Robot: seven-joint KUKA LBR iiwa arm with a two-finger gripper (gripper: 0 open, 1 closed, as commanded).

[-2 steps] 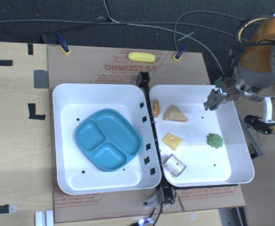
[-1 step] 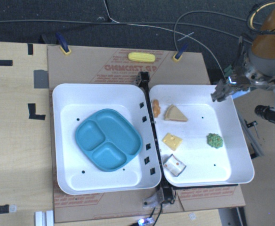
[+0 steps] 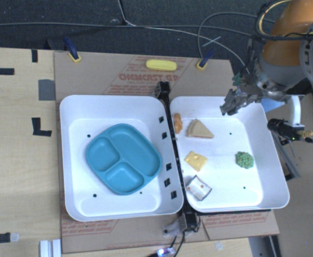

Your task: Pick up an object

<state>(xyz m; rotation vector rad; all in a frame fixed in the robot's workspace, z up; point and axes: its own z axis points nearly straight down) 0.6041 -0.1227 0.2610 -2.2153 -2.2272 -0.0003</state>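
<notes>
Pale wood desk [image 3: 17,159] carries a brown cardboard sheet [image 3: 119,79] with two shallow white bins on it. On the left bin [image 3: 73,108] lies a blue plastic compartment tray [image 3: 123,158]. Across the right bin [image 3: 269,191] are scattered a tan wedge of toy bread [image 3: 200,129], a yellow toy cheese block [image 3: 195,160], a small green broccoli-like piece [image 3: 244,160], a small orange item [image 3: 177,123] and a grey-white packet [image 3: 198,188]. The dark tool [image 3: 230,107] hangs over the right bin's upper edge, near the wedge; its spread is too murky to tell, and nothing appears caught in it. This looks like the approach step. Next it must choose one piece, centre above it and descend.
</notes>
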